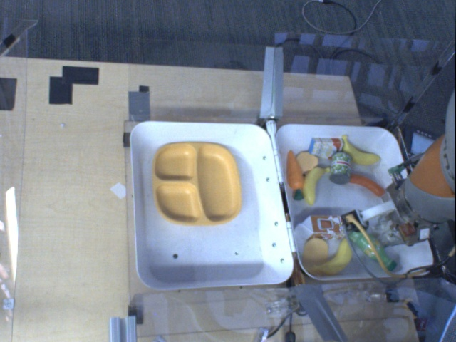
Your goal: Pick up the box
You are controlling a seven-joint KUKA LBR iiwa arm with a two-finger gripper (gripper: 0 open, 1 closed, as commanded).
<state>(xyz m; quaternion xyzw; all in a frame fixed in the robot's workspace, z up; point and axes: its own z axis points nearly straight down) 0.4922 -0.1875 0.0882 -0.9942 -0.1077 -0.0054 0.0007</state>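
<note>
White plastic formed the two shallow bins on the pale wooden tabletop [71,191]. The left white bin [206,262] held a yellow three-compartment tray [197,182], lying flat toward that bin's far side. The right white bin [388,137] served as the landmark for the rest. Along its far wall lay a small white and blue box [324,147], flat, with a curved yellow banana [360,154] just to its right and a tan rounded piece [308,162] touching its near edge. A small green-labelled can [340,164] stood just beside the box on its near right. An orange carrot [294,171] lay near the bin's left wall, and a second yellow banana [313,182] rested against it. Toward the bin's near corner sat a white and brown carton [326,226] with another banana [335,258] beside it. The grey arm with its orange band [434,173] reached over the bin's right side, and its claw [388,226] hung low there, well apart from the box; whether the claw was apart or together could not be told.
</note>
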